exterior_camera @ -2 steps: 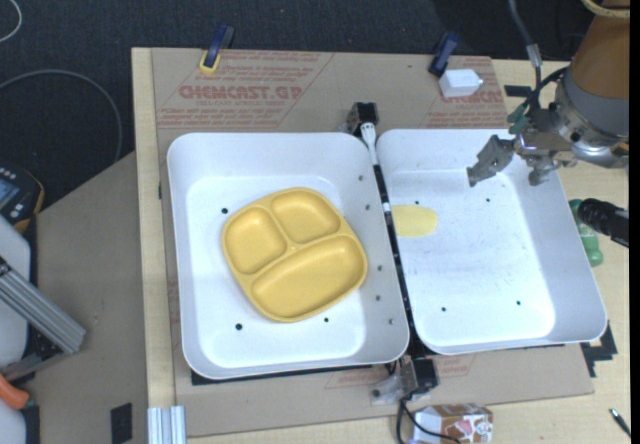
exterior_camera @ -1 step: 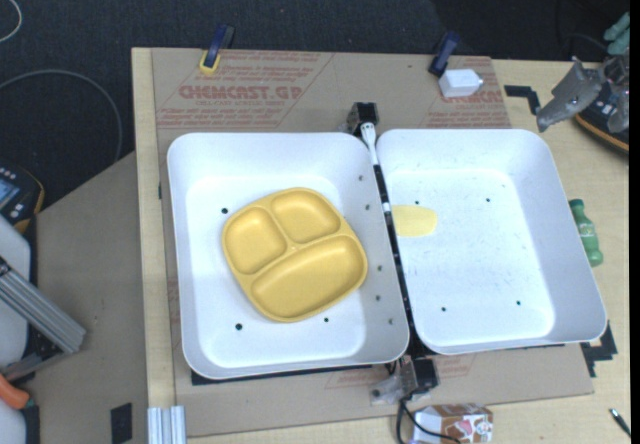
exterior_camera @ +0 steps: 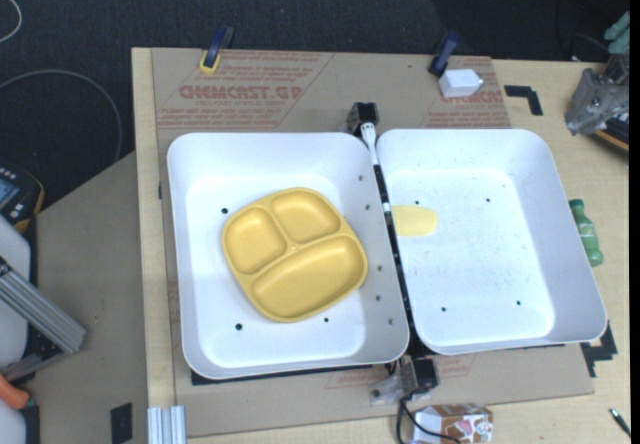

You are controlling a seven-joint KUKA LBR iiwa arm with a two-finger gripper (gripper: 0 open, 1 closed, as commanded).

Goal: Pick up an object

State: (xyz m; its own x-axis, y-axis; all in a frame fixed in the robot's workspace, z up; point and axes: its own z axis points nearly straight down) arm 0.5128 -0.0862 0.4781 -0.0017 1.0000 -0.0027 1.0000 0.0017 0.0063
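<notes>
That yellow plate (exterior_camera: 293, 253) in the left bin (exterior_camera: 190, 172) looks stiff, light, kinda slick, so grab its raised rim; gripper (exterior_camera: 592, 104) sits far right of it, grip state unclear.

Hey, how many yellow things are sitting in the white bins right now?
2. A divided plate lies in the middle of the left bin; a small flat piece lies at the left edge of the right bin.

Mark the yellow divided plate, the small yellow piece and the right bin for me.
yellow divided plate (exterior_camera: 293, 254): camera view, on the ridge between its compartments.
small yellow piece (exterior_camera: 414, 221): camera view, its middle.
right bin (exterior_camera: 560, 232): camera view, its right wall.
</notes>
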